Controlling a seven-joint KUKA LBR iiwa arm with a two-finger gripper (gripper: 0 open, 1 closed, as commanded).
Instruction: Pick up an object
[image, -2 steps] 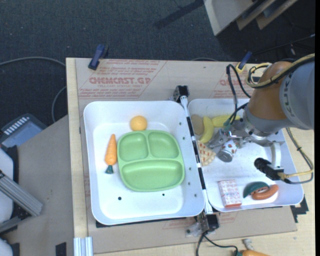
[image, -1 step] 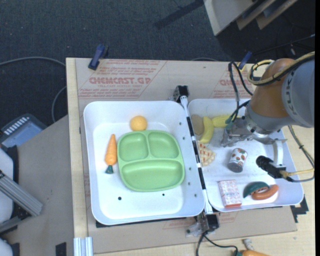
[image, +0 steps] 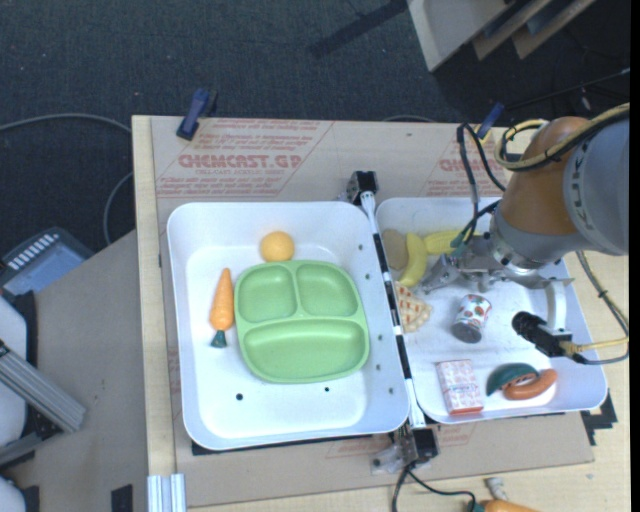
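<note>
Your likeliest target is the banana (image: 412, 252), lying at about ten o'clock in the right bin (image: 580, 395), close to the divider between the bins. The gripper (image: 447, 272) sits right beside it, low over the bin floor, with the waffle-like piece (image: 412, 309) just below at six o'clock from the banana. You cannot tell from this view how the jaws stand; the metal parts blur into the fruit, and nothing shows plainly between them, so do not count this as a hold.

By my reading, you are at the reach-and-close step, not yet at the lift. The next move calls for centring on the banana's curve and closing across its narrow width, then rising straight to clear the bin wall.

Further out in the same bin, a small can (image: 472, 317) lies at the centre, a pink box (image: 460, 386) at six o'clock, and a hot dog toy (image: 521, 382) at five o'clock. The left bin (image: 190, 330) carries a green tray (image: 299, 321), a carrot (image: 221, 303) and an orange ball (image: 277, 246).
</note>
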